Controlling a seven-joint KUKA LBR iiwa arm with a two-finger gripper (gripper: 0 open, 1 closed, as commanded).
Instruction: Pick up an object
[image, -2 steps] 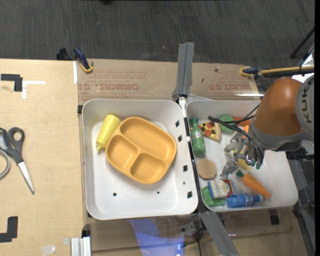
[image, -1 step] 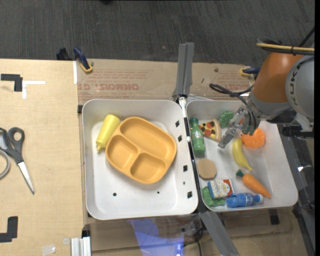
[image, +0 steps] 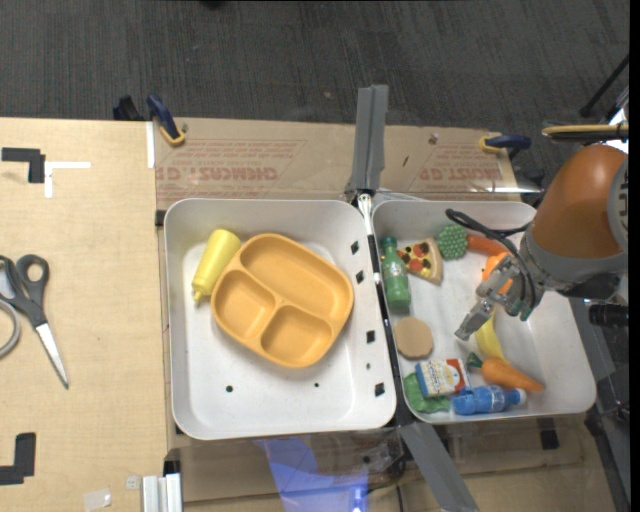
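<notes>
My gripper (image: 482, 308) hangs over the right bin (image: 560, 400), near its middle right, and is open with nothing visible between its fingers. Just below it lies a yellow banana (image: 488, 342), partly hidden by the lower finger. An orange carrot (image: 511, 375) lies under the banana, and a blue bottle (image: 487, 401) rests along the bin's front edge. Left of the gripper sit a brown round cookie (image: 414, 338), a green bottle (image: 396, 282) and a pizza slice (image: 421, 259). A small red-and-white carton (image: 441, 377) lies at the front.
The left bin (image: 190, 390) holds a yellow-orange divided plate (image: 283, 298) and a yellow bottle (image: 213, 262). A green round toy (image: 453, 241) and another orange piece (image: 487, 244) lie at the right bin's back. Scissors (image: 35, 310) rest on the bench at far left.
</notes>
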